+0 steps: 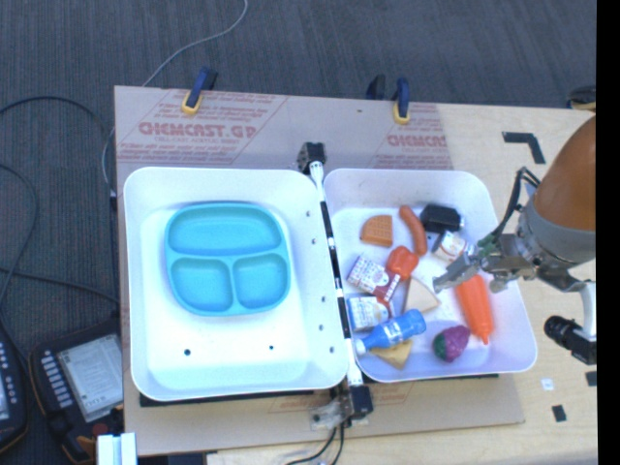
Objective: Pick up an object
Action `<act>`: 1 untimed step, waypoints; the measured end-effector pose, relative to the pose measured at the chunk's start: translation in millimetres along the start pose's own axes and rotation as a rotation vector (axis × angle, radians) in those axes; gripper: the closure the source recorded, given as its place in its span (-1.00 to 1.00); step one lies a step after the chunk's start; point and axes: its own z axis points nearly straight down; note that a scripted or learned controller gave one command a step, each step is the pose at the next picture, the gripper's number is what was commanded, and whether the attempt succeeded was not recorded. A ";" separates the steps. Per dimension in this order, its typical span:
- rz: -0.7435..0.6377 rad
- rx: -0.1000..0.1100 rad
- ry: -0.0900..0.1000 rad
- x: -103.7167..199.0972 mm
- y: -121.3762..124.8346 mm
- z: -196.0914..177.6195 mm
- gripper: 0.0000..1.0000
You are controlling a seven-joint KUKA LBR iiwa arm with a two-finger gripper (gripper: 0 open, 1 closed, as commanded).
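Over the right bin [504, 211], the gripper [463, 271] hovers just left of the orange carrot [476, 307]. Whether its claw is spread or pressed together, I cannot tell. A blue tray [229, 258] lies in the left bin [155, 356].

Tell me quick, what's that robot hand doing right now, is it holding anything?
Hand: over the right bin, next to the toy carrot. Whether it is open, closed or holding anything cannot be told.

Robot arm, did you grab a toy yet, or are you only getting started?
Only getting started. Done: the arm has reached over the right bin, and the gripper sits low among the toys, beside the orange carrot. In hand: nothing shows between its fingers. Left: close on one toy and lift it. The carrot, blue bottle and the rest lie in the bin. The blue tray sits in the left bin.
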 end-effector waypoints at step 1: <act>0.003 -0.008 -0.004 24.0 -2.4 109.2 -1.00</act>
